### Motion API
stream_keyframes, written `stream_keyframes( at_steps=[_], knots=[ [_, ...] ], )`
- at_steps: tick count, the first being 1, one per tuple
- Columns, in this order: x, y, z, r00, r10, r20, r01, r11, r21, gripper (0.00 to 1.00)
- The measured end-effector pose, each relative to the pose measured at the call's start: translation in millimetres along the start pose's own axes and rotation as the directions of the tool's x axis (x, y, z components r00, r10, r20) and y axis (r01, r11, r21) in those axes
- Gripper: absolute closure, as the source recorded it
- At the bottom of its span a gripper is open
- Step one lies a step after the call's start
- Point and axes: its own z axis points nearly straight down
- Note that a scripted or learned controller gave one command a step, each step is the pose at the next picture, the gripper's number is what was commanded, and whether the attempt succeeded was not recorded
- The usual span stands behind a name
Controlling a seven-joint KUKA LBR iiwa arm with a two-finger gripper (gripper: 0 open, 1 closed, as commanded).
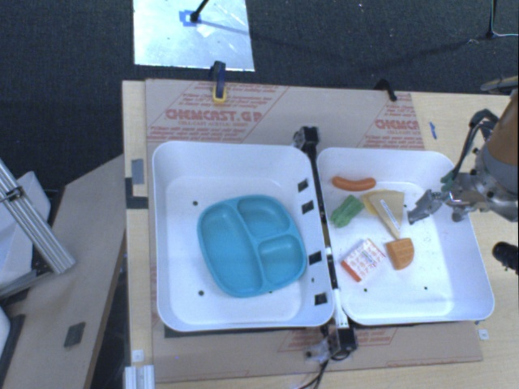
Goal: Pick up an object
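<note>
The right bin (454, 298) holds an orange sausage (354, 183), a green piece (347, 211), a pale yellow wedge (388, 209), an orange chunk (399, 253) and a red-and-white packet (364, 259). My gripper (423, 207) hangs over this bin on its right side, just right of the yellow wedge and above the orange chunk. Nothing shows in its grasp. The arm comes in from the right edge.
The left bin (174, 177) carries a blue divided plate (251, 244). A black clip-lined divider (316, 217) runs between the bins. Both bins rest on a cardboard sheet (268, 112) on the bench. A metal plate (193, 21) lies on the dark floor behind.
</note>
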Motion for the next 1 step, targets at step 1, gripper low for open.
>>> stream_keyframes(
  at_steps=[1],
  knots=[
    [0.3,2.8,-6.1,1.0,-0.003,0.002,0.003,1.0,-0.011,0.0]
  ],
)
